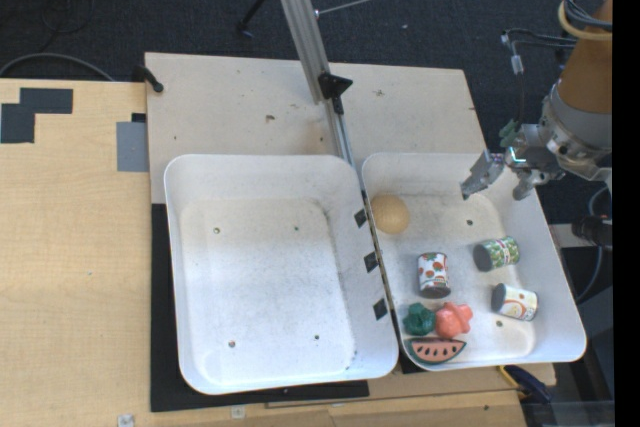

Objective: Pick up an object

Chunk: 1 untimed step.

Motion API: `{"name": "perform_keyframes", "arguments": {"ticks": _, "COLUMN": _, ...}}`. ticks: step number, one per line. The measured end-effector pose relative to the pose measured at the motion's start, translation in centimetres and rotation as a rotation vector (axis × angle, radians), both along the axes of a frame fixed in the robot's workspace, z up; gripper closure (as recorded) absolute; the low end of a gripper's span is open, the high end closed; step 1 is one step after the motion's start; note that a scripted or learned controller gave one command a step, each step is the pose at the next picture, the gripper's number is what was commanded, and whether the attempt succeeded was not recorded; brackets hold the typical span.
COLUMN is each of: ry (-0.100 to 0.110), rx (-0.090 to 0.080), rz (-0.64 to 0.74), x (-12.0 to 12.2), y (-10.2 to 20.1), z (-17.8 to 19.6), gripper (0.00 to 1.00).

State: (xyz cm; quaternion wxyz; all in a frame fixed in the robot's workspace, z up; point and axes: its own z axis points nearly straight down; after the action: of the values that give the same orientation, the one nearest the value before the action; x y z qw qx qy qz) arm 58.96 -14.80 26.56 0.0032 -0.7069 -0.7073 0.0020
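- Camera view has my gripper (503, 177) up at the two o'clock corner of the right bin (560, 335), hanging over its far rim, fingers spread apart with nothing between them.
- One finger (482, 175) points toward eight o'clock into the bin, the other sits at its three o'clock side, just over the rim.
- Tan ball (389, 213) lies at nine o'clock from me, tight against the divider between the bins, well apart from my fingers.
- Strawberry-print can (432, 274) stands upright near the bin's middle, at about seven o'clock from me.
- Green-banded can (497, 253) lies on its side at six o'clock, nearest to me of the lot.
- White cup (514, 302) is tipped over just below that, still at six o'clock.
- Down at the near edge: green toy (419, 319), red toy (454, 318) touching it, watermelon slice (437, 350) right under both.
- Left bin (200, 355) sits beside at nine o'clock.
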Motion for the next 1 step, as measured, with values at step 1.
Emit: {"name": "perform_keyframes", "arguments": {"ticks": 1, "ry": -0.005, "rx": -0.001, "rz": -0.001, "x": 0.07, "y": -0.03, "z": 0.25, "gripper": 0.0}}
